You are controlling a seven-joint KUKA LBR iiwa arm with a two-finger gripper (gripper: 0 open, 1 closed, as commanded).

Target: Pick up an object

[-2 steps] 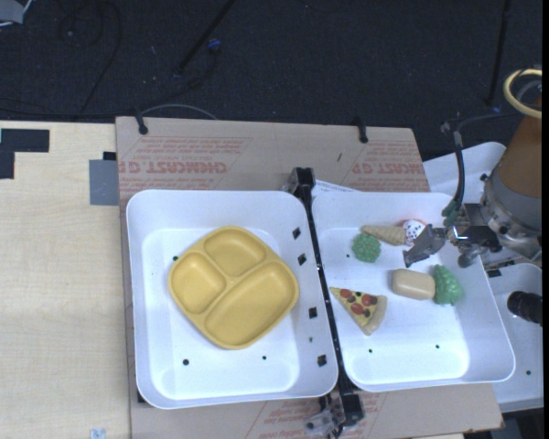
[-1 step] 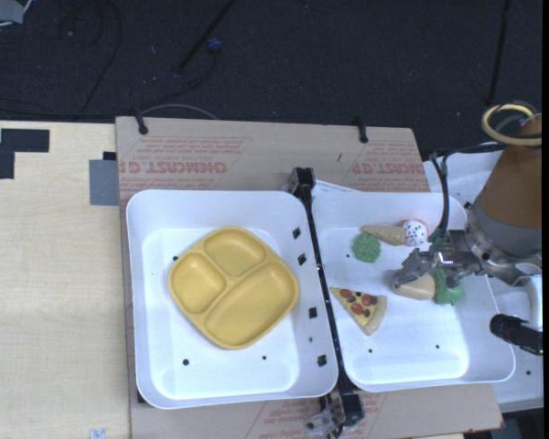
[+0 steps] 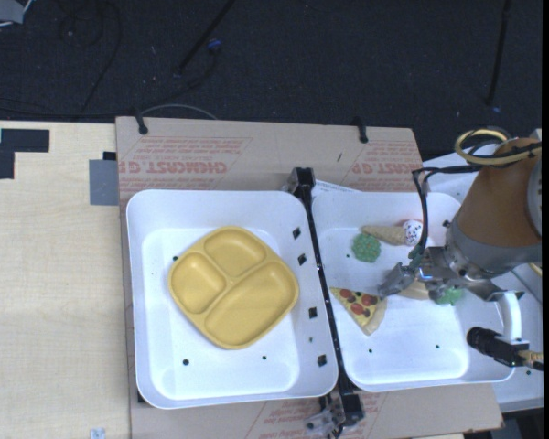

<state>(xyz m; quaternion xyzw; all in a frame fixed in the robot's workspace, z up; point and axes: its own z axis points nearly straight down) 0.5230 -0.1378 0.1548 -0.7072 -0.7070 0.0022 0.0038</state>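
- Dark floor strewn with cables lies behind a bench where two shallow white bins sit side by side on brown cardboard, a wooden tabletop stretching off to one side.
- Left bin: a yellow divided plate lies flat in it, turned cornerwise, well apart from the arm.
- Right bin: a toy pizza slice, a green bumpy piece, and an ice-cream cone toy lie loose on its floor.
- Reaching in over the right bin, the grey arm with its orange band carries its gripper low, just beside the pizza slice and near the cone.
- From where I stand, the fingertips blur into the clutter under the wrist; whether the jaws are spread or closed cannot be told, and nothing is plainly seen between them.
- Progress, as it looks: the reach is made, the pick is not. Every toy appears to rest on the bin floor; closing and lifting are left.
- Likeliest target, the pizza slice, lies flat, its long axis slanting across the bin, the narrow tip toward the divider between the bins, the crust end down toward the bin's near wall.
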